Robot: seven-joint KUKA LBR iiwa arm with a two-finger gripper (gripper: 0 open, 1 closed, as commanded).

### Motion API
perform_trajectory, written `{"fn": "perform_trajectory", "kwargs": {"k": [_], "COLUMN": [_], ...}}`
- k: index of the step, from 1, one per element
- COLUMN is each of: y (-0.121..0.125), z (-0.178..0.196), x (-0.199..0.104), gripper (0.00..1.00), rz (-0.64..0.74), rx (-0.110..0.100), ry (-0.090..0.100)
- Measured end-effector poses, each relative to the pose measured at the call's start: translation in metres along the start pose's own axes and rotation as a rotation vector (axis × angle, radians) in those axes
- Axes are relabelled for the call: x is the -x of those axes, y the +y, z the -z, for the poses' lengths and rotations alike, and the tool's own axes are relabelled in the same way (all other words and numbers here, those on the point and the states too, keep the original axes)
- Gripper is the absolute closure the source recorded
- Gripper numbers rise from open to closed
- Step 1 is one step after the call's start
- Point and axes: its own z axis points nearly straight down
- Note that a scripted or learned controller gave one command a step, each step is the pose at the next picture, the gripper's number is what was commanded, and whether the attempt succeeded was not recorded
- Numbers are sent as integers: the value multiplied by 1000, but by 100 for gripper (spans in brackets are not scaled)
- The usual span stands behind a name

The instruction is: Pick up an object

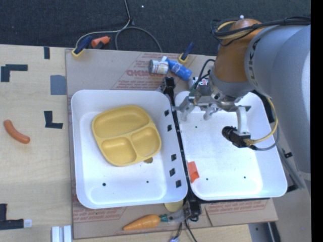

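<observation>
My gripper (195,113) hangs over the far left part of the right bin (252,185), close to the wall between the two bins. Its two fingers (183,113) point down and stand apart, open, with only white bin floor between them. A yellow divided plate (126,134) lies in the left bin (86,185), with a small brown thing (148,160) peeking out from under its near edge. A small orange piece (193,171) lies at the left wall of the right bin.
Outside the bins lie a blue and white bottle (170,67) at the back, a carrot (142,222) at the front, and an orange sausage (16,132) far left. The grey arm with its orange band (234,59) covers the right bin's far right side. A black cable (237,136) loops beside the gripper.
</observation>
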Motion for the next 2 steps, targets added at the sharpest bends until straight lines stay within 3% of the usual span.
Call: {"fn": "perform_trajectory", "kwargs": {"k": [1,2], "y": [67,24], "z": [26,-6], "x": [77,5], "gripper": [0,0], "rz": [-11,-5], "rx": [1,-13], "ry": [-5,0]}}
